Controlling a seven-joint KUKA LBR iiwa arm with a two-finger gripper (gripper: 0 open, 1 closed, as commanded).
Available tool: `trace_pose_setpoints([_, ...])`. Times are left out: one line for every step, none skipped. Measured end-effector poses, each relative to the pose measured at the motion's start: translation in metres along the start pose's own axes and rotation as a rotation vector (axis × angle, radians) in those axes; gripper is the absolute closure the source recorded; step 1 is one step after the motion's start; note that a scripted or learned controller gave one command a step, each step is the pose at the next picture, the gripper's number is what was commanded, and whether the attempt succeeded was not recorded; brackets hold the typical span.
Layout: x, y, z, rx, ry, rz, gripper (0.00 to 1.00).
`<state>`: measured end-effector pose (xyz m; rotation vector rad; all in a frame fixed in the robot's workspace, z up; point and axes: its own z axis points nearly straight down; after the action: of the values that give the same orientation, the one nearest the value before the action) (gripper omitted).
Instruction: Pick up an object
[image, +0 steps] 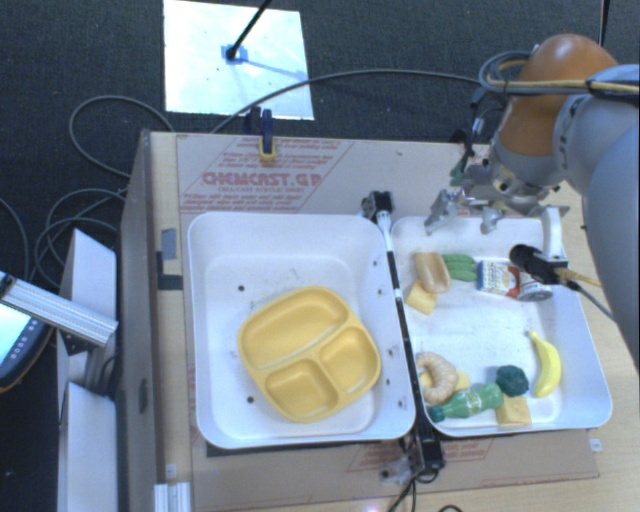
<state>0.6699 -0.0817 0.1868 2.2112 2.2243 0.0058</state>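
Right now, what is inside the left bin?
The left bin holds one yellow divided tray with three compartments, lying flat and turned at a slant. A few dark specks dot the bin floor around it. Whatever lies beneath the tray is covered.

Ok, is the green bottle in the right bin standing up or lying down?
Lying down. The green bottle rests on its side along the right bin's near edge, between the donut and the yellow block.

Chunky grey arm (600, 150) with a rounded orange band (560, 70) on top, grey cables looped beside it, and a metal gripper (464, 212) with 2 fingers.
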Motion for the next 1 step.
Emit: trace_pose_setpoints([-0.0037, -0.0365, 0.0390, 0.006, 0.001, 0.004, 0.00])
